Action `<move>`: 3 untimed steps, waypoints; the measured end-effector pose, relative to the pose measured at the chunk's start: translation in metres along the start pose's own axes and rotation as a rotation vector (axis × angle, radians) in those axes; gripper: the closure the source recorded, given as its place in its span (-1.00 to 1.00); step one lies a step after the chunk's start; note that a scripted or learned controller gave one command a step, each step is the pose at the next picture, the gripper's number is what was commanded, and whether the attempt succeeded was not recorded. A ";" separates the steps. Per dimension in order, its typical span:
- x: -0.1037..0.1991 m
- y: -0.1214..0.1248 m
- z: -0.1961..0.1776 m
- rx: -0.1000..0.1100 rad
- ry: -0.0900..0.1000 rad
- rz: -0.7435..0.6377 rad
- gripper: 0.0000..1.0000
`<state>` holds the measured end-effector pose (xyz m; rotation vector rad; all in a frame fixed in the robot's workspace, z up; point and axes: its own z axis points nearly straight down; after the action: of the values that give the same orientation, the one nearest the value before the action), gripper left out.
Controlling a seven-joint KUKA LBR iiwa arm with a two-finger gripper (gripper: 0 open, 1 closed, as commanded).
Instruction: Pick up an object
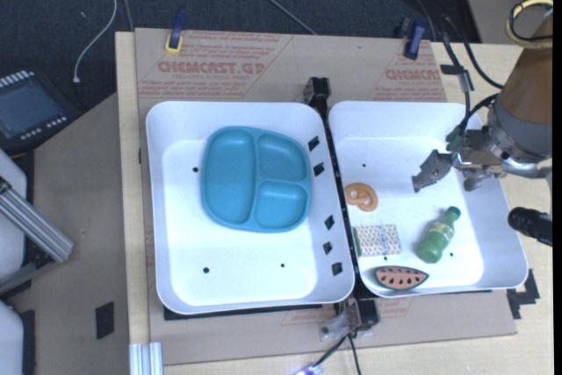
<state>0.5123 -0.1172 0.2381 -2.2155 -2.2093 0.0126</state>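
Hovering over the right bin [492,272], the pincer [432,174] grips nothing; whether it is released or clenched cannot be told; below it lie a bottle [437,235], pretzel [361,196], sponge [377,239] and melon slice [400,278], clustered within reach.

Gripper [432,173] hovers in right bin [492,127] — above green bottle [437,235].

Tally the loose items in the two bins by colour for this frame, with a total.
Blue: 1, divided plate, left bin
Green: 1, bottle, right bin
Orange-brown: 1, pretzel, right bin
Red: 1, watermelon slice, right bin
Pale speckled: 1, square pad, right bin
Total: 5
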 end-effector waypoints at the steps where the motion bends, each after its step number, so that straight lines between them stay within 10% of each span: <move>1: 0.000 0.002 -0.006 -0.013 -0.002 -0.003 -1.00; 3: -0.003 -0.010 0.102 -0.007 0.000 -0.001 -1.00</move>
<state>0.5006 -0.1200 0.1358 -2.2175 -2.2144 0.0056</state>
